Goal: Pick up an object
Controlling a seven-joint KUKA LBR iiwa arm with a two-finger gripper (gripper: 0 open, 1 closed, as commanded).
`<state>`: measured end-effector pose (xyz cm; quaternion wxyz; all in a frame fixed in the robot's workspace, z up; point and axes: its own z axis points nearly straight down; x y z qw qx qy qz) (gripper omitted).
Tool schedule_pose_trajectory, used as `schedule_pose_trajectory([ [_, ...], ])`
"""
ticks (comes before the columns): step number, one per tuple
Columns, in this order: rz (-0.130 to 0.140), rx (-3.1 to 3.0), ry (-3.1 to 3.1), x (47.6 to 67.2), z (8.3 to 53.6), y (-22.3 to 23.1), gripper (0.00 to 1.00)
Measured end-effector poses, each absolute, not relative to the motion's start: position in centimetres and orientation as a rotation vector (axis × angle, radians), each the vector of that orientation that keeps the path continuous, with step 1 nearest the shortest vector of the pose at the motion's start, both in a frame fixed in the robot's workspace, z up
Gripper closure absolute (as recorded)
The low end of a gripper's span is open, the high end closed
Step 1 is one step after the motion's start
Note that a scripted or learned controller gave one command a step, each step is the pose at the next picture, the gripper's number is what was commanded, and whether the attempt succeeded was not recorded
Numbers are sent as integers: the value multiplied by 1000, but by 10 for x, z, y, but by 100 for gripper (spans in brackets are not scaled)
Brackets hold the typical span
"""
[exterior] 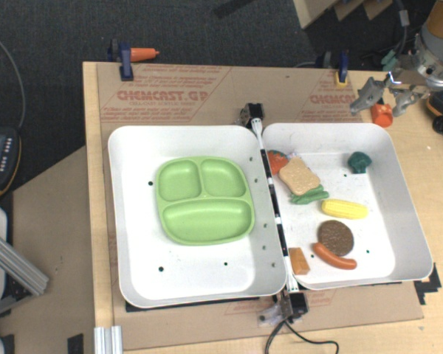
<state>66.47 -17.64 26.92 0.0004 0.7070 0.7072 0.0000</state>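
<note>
Looks like the hand (382, 100) is parked just past the right bin's (412, 220) far rim with a small orange piece between its part-open fingers, so I'd guess it next needs lifting clear, while corn (345, 209) and sausage (335, 256) sit inside.

The bench (207, 87), brown board with red lettering, filled mid-frame. Two white bins sat on it side by side: the left bin (133, 257) centre-left, the right bin (399, 220) centre-right, touching. Blue clamps (122, 59) gripped its upper edge.
</note>
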Motion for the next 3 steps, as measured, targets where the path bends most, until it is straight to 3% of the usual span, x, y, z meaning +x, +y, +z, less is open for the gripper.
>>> schedule_pose_trajectory([
  [1, -9, 2232, 2223, 664, 160, -222, 0],
  [2, -7, 2229, 2228, 630, 79, -207, 0],
  [3, 6, 2223, 2230, 648, 85, -216, 0],
])
